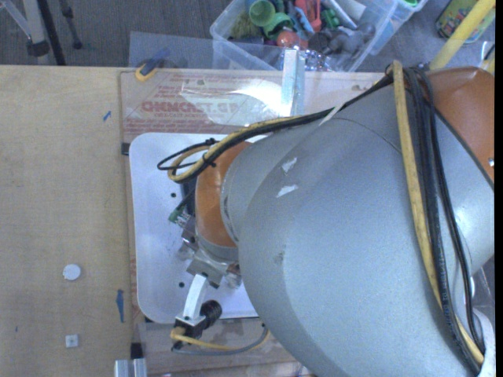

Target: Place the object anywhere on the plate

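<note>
- The wooden tabletop (63, 179) stretches away left of the white bin (149, 210); a small white disc (71, 272) lies on it, well apart from the bin's left wall.
- The bin's left strip is open to view; nothing I can name lies on that strip.
- Over the bin's middle sits the orange band (208, 203) of the wrist; below it, toward the bin's near-left corner, is the pincer (196, 259); whether it is spread, pressed together or pinching anything I cannot tell.
- Where the object and the plate lie I cannot tell; if they are in the bin, they are probably under the robot.
- Handling is a guess, since the object cannot be made out; probably a small, light, stiff plastic piece that may be smooth enough to slip; best taken across its narrowest part near the middle, with gentle pressure.
- The grey arm (354, 242) covers the bin's right side; behind the bin's far wall lies a clear sheet (204, 104) with red lettering; beyond that stands a clear tub (314, 14) of coloured toys.
</note>
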{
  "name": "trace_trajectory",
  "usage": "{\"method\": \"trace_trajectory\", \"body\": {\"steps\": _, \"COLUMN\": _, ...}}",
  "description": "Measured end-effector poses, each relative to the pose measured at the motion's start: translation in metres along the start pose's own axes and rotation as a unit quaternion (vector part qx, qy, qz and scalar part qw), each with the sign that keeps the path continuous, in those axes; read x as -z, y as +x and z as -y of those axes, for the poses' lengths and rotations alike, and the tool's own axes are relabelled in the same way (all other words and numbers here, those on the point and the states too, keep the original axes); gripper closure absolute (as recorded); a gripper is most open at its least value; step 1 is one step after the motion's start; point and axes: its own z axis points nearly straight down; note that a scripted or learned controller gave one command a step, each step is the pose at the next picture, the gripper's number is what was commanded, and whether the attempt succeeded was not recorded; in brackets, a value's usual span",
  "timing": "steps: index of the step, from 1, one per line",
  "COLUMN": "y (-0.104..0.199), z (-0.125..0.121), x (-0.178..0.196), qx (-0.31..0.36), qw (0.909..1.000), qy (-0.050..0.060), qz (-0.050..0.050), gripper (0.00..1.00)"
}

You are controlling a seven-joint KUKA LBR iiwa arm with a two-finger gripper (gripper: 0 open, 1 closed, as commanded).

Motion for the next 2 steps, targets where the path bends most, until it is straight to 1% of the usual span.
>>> {"method": "trace_trajectory", "body": {"steps": 2, "y": 0.0000, "z": 0.0000, "x": 0.0000, "qx": 0.000, "qw": 1.0000, "qy": 0.000, "qz": 0.000, "gripper": 0.00}}
